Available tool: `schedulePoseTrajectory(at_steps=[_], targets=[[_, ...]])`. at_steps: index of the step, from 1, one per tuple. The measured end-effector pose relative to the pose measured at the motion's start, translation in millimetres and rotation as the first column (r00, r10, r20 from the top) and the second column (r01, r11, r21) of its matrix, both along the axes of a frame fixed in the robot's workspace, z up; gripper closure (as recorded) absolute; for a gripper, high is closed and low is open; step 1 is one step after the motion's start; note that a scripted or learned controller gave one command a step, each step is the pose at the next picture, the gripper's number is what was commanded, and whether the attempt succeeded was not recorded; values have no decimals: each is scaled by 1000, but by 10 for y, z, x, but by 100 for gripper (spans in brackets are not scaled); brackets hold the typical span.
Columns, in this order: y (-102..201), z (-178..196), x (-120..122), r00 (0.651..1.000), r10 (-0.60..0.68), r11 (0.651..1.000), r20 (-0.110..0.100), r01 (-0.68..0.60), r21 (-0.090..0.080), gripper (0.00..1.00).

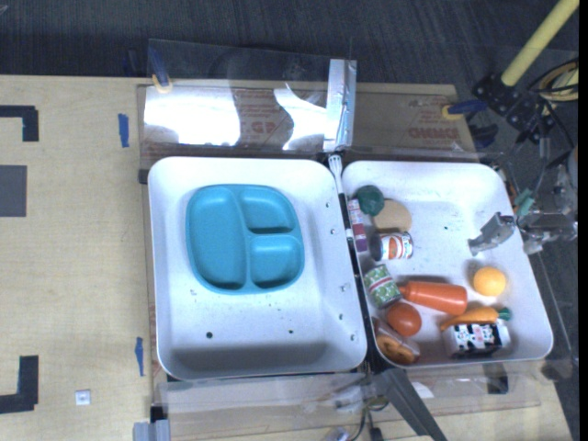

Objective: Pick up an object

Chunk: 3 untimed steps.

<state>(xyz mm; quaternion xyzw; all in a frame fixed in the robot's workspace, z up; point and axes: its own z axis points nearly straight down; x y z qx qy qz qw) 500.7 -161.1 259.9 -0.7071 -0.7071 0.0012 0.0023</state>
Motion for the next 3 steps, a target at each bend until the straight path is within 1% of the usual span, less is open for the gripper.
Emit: schedulePoseTrajectory(at_steps=[1,2,3], targets=[[-189,-397,315,992,-127,992,1,127,-1,0],[335,-1423,70,978,-209,978,-8,209,-1,0],[-127,-1731,-6,989,-150,989,5,150,1,0]])
